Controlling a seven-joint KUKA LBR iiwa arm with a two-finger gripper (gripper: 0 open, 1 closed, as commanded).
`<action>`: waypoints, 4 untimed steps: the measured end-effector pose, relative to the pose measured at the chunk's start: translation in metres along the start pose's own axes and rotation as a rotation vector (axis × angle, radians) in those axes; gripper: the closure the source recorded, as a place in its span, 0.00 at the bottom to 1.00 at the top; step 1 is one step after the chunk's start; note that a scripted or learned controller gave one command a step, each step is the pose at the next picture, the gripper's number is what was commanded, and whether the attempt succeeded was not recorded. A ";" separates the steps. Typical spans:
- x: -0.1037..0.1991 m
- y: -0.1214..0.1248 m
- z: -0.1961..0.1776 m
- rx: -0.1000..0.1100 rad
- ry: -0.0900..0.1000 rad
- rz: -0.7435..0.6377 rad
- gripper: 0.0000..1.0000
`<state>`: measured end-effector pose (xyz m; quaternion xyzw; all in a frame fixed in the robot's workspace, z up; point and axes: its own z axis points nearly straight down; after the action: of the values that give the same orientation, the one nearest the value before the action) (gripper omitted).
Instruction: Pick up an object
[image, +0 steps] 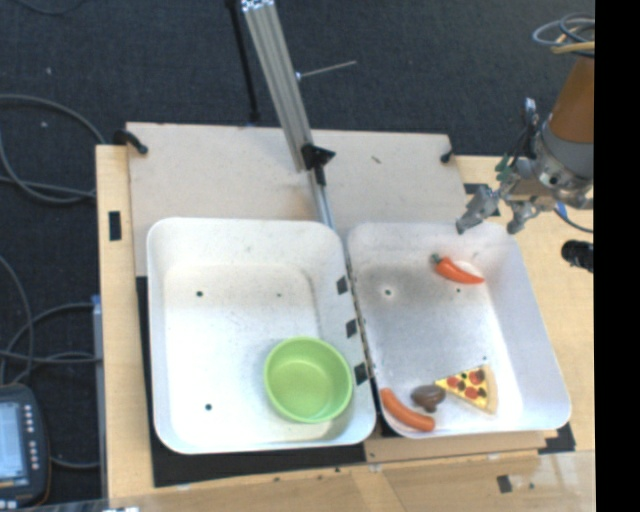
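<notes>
White bins are sitting side by side on the bench (250, 170), the left bin (200, 260) holding a green bowl (308, 378) near its front right corner. In the right bin (520, 330), a carrot (458, 268) is lying near the back edge, orange-red with a green tip pointing left. At the front of that bin, a pizza slice (472, 388) is resting with its crust toward the right. A small brown lump (429, 396) is lying just beside the slice on its left. A sausage (407, 410) is lying against the front left corner, touching or nearly touching the brown lump.

The arm (572, 110) is reaching in from the right, its orange band showing at the upper right. The gripper (495, 212) is hovering over the back right rim of the right bin, above and just to the right of the carrot. Its fingers (474, 214) are standing spread apart with nothing between them. The carrot is lying apart from the fingertips.

A slanted metal rail (283, 90) is crossing the back of the bench, and cables (40, 150) are trailing over the dark floor on the left.
</notes>
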<state>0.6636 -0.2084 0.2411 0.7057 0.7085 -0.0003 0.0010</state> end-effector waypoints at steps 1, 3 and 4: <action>-0.001 0.000 0.000 0.001 -0.002 -0.001 0.00; -0.010 -0.004 0.114 0.005 -0.001 0.006 0.00; -0.012 -0.004 0.141 0.003 -0.002 0.006 0.00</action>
<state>0.6593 -0.2204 0.1000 0.7077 0.7065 -0.0019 0.0008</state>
